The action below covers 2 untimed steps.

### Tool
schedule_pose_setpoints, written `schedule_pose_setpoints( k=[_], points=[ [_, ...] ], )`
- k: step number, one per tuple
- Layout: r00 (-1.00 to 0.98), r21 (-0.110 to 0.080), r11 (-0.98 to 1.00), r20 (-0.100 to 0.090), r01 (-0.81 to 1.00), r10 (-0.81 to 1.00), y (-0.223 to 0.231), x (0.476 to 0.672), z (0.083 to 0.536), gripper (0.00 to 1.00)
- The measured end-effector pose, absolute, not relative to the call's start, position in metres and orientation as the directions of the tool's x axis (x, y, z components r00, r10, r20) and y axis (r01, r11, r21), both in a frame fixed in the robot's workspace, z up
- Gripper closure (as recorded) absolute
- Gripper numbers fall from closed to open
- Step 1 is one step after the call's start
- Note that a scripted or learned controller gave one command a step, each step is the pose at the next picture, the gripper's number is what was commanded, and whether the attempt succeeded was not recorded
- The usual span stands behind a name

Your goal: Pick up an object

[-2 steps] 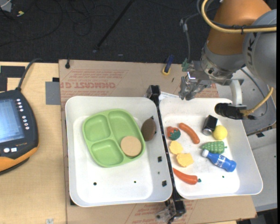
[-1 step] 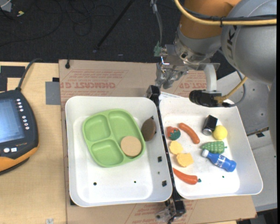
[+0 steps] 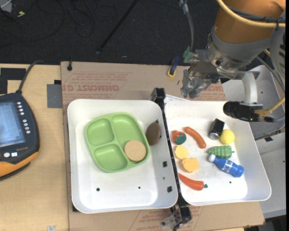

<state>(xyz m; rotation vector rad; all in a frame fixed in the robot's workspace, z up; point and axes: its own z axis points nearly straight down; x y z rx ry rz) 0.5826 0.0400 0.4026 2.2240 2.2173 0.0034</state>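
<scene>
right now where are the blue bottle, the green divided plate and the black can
blue bottle (image 3: 228,166): camera view, middle of its body
green divided plate (image 3: 102,130): camera view, bare upper left compartment
black can (image 3: 216,128): camera view, middle of its side

Teach pendant (image 3: 9,134) at left; cardboard sheet (image 3: 111,83) beneath.

Showed a thick grey arm (image 3: 241,42) with a broad orange band (image 3: 245,6) above the wrist. Carried a dark cable (image 3: 189,25) alongside. Ended in a grey metal gripper (image 3: 192,88).
</scene>
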Motion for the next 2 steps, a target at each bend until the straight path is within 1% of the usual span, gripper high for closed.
schedule_pose_setpoints(
  k=[1, 2],
  points=[
    [-0.002, -0.013, 0.002, 0.0, 1.0, 1.0, 0.054, 0.488, 0.355, 1.0],
    [0.002, 0.002, -0.002, 0.0, 1.0, 1.0, 0.018, 0.476, 0.402, 1.0]
  ],
)
